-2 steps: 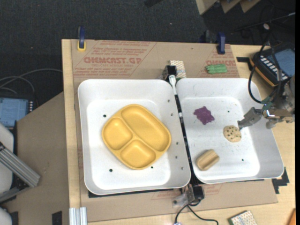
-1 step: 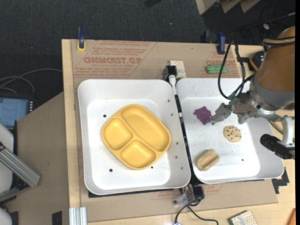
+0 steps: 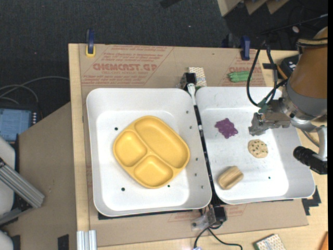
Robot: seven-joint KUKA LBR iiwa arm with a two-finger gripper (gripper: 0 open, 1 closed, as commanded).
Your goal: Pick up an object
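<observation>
In the right bin (image 3: 291, 189) lie three small objects: a purple lump (image 3: 226, 127) near the middle, a round chocolate-chip cookie (image 3: 257, 148) to its lower right, and a tan bread roll (image 3: 230, 177) toward the front. My gripper (image 3: 258, 128) hangs over the right bin, just above the cookie and to the right of the purple lump. Nothing shows between its fingers. The arm comes in from the right edge above it.
The left bin (image 3: 101, 155) holds a yellow three-compartment plate (image 3: 151, 151). A green object (image 3: 239, 76) lies on the cardboard behind the right bin. Black cables (image 3: 252, 74) loop down beside the arm. Blue clamps (image 3: 90, 41) sit on the bench's back edge.
</observation>
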